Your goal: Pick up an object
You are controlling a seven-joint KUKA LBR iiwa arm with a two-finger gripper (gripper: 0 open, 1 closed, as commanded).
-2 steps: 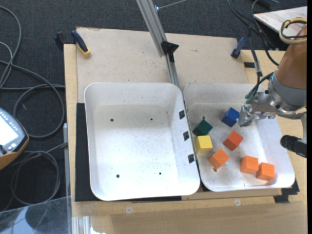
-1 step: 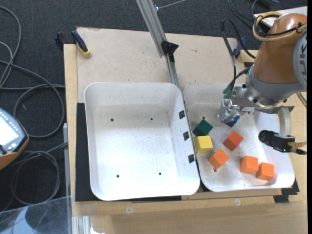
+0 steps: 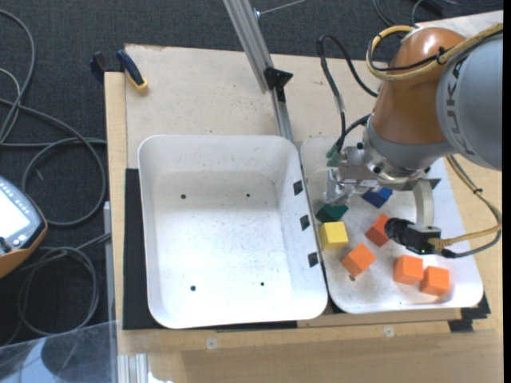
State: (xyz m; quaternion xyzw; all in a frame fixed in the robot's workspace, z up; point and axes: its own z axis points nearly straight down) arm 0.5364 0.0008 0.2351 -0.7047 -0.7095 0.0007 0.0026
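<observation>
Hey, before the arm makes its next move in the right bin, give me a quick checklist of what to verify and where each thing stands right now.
1. Gripper over the right bin: ok, it hangs at that bin's left side.
2. A block beneath it: ok, the green block lies just below, with the yellow block beside it.
3. Something already held: cannot tell, the wrist hides the grasp.
4. Other targets available: ok, four orange blocks such as and a blue block lie in the bin.
5. Target free of neighbours: not ok, green and yellow look as if they touch.
6. Cable off the blocks: cannot tell.
</observation>
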